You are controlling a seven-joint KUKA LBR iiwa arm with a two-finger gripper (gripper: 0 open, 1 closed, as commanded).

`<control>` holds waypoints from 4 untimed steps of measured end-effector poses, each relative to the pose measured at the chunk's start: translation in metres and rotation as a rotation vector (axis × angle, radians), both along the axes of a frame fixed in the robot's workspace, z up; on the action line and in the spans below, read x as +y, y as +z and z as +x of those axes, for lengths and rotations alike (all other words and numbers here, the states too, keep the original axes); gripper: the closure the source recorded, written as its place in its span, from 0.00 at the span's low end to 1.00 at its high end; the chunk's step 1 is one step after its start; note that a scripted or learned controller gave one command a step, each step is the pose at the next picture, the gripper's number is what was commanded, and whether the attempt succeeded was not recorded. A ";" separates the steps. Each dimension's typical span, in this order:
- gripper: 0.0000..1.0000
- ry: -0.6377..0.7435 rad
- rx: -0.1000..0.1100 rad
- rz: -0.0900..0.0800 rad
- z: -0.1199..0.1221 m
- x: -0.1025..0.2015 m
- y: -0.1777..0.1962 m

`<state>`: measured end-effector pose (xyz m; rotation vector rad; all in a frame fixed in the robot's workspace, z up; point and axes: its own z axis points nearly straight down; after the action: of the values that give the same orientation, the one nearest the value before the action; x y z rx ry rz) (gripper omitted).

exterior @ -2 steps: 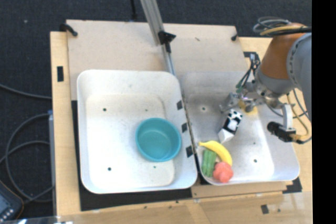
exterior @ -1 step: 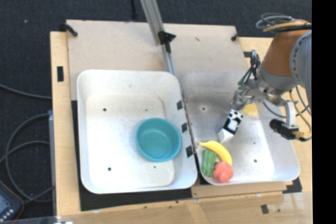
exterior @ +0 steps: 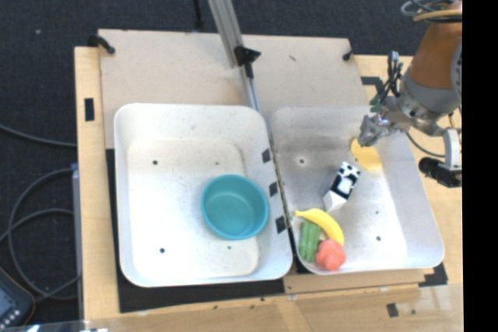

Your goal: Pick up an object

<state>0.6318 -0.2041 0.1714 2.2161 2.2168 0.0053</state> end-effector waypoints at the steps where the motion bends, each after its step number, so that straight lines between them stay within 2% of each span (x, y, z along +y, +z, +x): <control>1: 1.00 0.004 -0.001 0.000 0.011 0.003 0.052; 2: 1.00 0.006 0.004 0.001 0.011 0.003 0.059; 4: 1.00 0.007 0.007 0.004 -0.004 0.118 0.072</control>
<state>0.6279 -0.0865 0.2432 2.2141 2.2299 0.0015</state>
